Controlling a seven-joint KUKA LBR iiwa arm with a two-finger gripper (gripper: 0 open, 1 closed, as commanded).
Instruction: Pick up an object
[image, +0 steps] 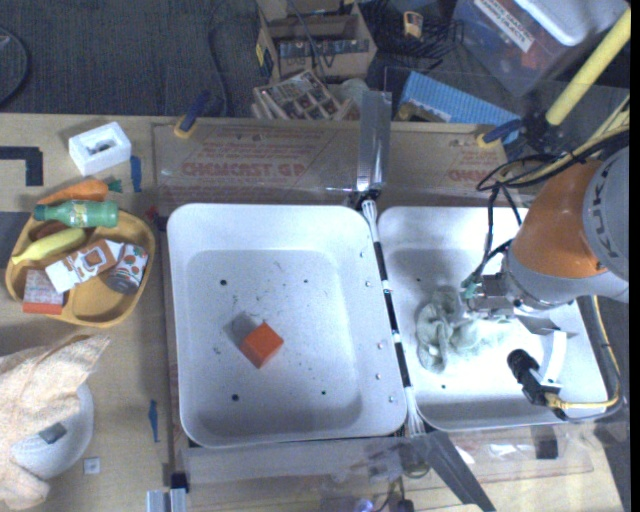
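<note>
Where the arm reaches in from the right, everything below is placed against the left bin (190, 240), the landmark here.

Left bin: a shallow white tray, the left one of two that touch along a shared edge.
Orange block (264, 344): inside the left bin, on its floor a little below and left of centre, tilted so one corner points down, with a grey shadow just up and left of it.
Right bin (420, 225): just right of the left bin, the same white tray.
Pale cloth (447, 325): a crumpled greenish-white bundle in the right bin, close to the wall shared with the left bin.
Arm (565, 240): grey with an orange band, well right of the left bin, bent down over the right bin.
Gripper (478, 298): over the right bin, at the right edge of the pale cloth; whether it is wide or narrow, or has caught any cloth, cannot be told.
Yellow bowl (20, 285): on the bench left of the left bin, holding a green bottle (78, 213), a banana (45, 245) and small packets.
White box (100, 147): on the bench up and left of the left bin.
</note>
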